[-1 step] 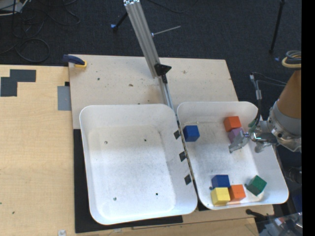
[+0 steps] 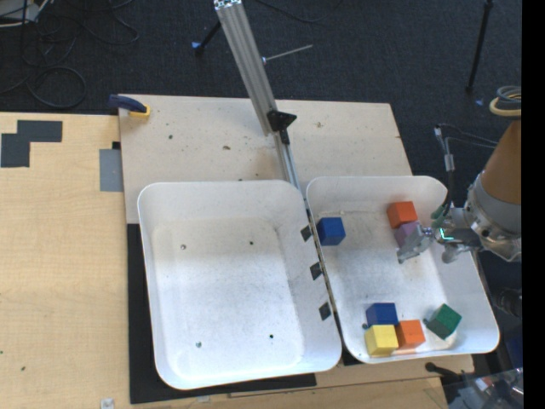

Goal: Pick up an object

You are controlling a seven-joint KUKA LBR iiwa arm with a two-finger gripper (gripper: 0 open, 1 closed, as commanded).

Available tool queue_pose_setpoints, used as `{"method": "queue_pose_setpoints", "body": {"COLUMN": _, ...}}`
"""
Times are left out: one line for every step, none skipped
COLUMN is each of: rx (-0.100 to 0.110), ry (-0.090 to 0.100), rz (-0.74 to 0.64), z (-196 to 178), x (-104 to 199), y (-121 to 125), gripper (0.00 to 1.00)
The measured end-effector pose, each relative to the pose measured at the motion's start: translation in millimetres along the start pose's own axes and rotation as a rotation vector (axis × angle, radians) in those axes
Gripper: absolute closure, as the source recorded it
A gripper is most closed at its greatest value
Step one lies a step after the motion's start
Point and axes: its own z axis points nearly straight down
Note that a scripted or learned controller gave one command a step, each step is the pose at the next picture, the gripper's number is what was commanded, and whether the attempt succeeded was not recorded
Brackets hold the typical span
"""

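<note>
Camera view shows my pincer (image 2: pixel 415 245) low inside the right bin (image 2: pixel 477 313), near its far right wall, so I judge that I am at the approach or reach step of the pick: nothing is lifted yet. My grey fingers point to the left of the view, and I cannot tell how far they are open, because they look blurred and small. I see no object between them, so I do not say that I hold anything.

Just behind my pincer, touching it or almost touching, sits a purple cube (image 2: pixel 408 231), and directly behind that an orange cube (image 2: pixel 402 213). These two are the nearest candidates. A blue cube (image 2: pixel 331 230) lies farther to the left of my pincer, near the wall between the bins. Toward the front of my pincer, well apart, there is a group: a second blue cube (image 2: pixel 381 313), a yellow cube (image 2: pixel 381 340), a second orange cube (image 2: pixel 410 334) and a green cube (image 2: pixel 444 321) in the near corner.

My arm (image 2: pixel 502 186) enters from the right, with the wrist bent so that the pincer lies nearly flat over the bin floor.

For the next move, I think I must put the fingers on both sides of the purple cube, close them and lift. The orange neighbour is pressed close, so it may be pushed.
</note>
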Motion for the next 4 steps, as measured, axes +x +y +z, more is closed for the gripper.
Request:
{"method": "queue_pose_setpoints", "body": {"rx": 0.007, "ry": 0.001, "rz": -0.002, "z": 62.4, "x": -1.6, "y": 4.6, "gripper": 0.0}}
{"method": "queue_pose_setpoints", "body": {"rx": 0.005, "ry": 0.001, "rz": 0.0, "z": 110.6, "x": -2.5, "y": 11.9, "gripper": 0.0}}
{"method": "queue_pose_setpoints", "body": {"rx": -0.001, "ry": 0.0, "rz": 0.001, "z": 140.3, "x": -2.0, "y": 12.6, "gripper": 0.0}}
{"method": "queue_pose_setpoints", "body": {"rx": 0.0, "ry": 0.002, "rz": 0.007, "z": 129.6, "x": -3.1, "y": 12.0, "gripper": 1.0}}
